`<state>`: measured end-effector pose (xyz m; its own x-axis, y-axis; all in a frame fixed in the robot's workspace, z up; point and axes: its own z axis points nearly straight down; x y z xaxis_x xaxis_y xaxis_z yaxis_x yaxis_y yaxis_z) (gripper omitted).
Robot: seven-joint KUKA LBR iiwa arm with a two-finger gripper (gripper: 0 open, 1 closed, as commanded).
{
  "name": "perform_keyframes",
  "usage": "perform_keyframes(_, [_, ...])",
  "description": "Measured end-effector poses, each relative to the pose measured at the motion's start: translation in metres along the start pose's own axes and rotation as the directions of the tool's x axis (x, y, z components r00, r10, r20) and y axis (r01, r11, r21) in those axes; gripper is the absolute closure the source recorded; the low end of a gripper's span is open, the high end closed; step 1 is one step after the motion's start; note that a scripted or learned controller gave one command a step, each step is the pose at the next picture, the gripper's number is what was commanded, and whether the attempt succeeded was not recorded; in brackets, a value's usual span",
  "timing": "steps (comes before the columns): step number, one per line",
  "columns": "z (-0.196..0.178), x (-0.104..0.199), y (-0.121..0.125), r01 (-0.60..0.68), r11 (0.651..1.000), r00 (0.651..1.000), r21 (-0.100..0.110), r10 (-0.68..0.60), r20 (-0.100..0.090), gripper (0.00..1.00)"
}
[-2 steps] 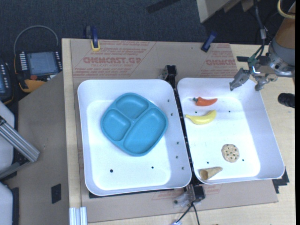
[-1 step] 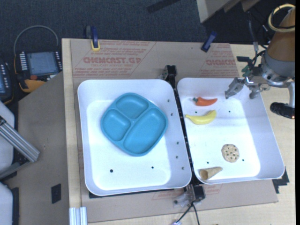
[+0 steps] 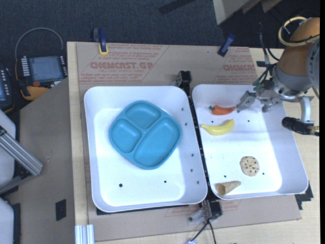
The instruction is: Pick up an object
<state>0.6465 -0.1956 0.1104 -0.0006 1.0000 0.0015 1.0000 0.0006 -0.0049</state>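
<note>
In the right white bin (image 3: 284, 182), the small orange plastic carrot (image 3: 222, 110) lies lengthwise left-to-right just left of the two-finger gripper (image 3: 252, 99), whose fingers look spread and grasp nothing, above the yellow banana (image 3: 218, 128).

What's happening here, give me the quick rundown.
A robot arm's gripper hovers over the far end of the right bin, close to a carrot. Nothing is between its fingers. A banana, cookie and cone also lie there. The left bin holds a blue divided plate.
</note>
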Motion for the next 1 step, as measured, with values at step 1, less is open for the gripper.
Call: perform_keyframes(1, [0.0269, 0.0006, -0.0001, 0.001, 1.0, 1.0, -0.001, -0.001, 0.001, 0.0])
